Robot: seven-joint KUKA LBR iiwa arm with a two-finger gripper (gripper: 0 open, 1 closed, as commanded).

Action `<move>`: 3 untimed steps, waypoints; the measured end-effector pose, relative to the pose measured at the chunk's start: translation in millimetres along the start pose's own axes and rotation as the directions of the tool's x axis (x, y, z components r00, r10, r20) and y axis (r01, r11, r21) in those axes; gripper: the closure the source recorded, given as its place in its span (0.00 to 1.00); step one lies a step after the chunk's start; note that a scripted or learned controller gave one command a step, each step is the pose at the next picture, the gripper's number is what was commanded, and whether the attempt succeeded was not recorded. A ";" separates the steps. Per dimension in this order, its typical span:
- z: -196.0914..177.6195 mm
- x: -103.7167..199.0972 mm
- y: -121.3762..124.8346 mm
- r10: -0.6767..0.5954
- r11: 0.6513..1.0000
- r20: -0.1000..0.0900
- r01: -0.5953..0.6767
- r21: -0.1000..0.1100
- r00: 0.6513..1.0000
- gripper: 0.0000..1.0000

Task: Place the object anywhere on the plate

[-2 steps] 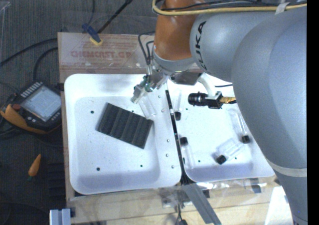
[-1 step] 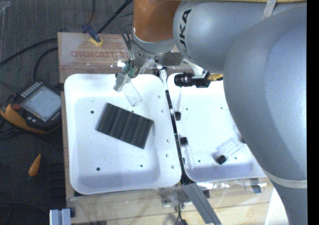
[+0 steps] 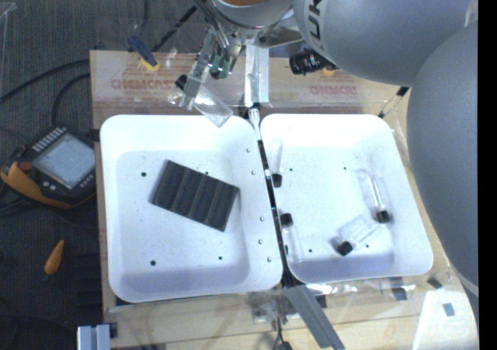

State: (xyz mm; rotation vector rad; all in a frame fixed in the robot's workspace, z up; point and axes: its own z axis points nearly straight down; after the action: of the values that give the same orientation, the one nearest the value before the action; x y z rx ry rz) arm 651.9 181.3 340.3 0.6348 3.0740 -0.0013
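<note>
A dark, ribbed rectangular plate (image 3: 194, 195) lies flat and slightly turned in the left bin (image 3: 124, 263). My gripper (image 3: 205, 98) hangs over that bin's back rim, above and behind the plate and well apart from it. A pale translucent shape shows at its lower end; I cannot tell whether that is a held object or part of the gripper. Several clear objects with black ends lie in the right bin (image 3: 404, 259): one (image 3: 372, 195) at the right, one (image 3: 354, 235) nearer the front.
The grey arm (image 3: 373, 7) with its orange band fills the top right and overhangs the right bin. More small clear pieces (image 3: 277, 166) lie along the divider between the bins. A handheld pendant (image 3: 58, 166) rests left of the bench.
</note>
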 end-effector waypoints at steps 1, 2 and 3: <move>39.0 12.6 50.5 -0.199 0.980 -0.002 0.199 -0.001 0.980 1.00; -1.5 86.1 18.9 -0.225 0.974 -0.001 0.225 0.000 0.974 1.00; 14.5 18.6 25.7 -0.558 0.830 0.000 0.558 -0.002 0.830 1.00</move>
State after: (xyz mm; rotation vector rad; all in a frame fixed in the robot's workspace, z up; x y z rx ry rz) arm 645.0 212.3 325.8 -0.2894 3.1258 0.0010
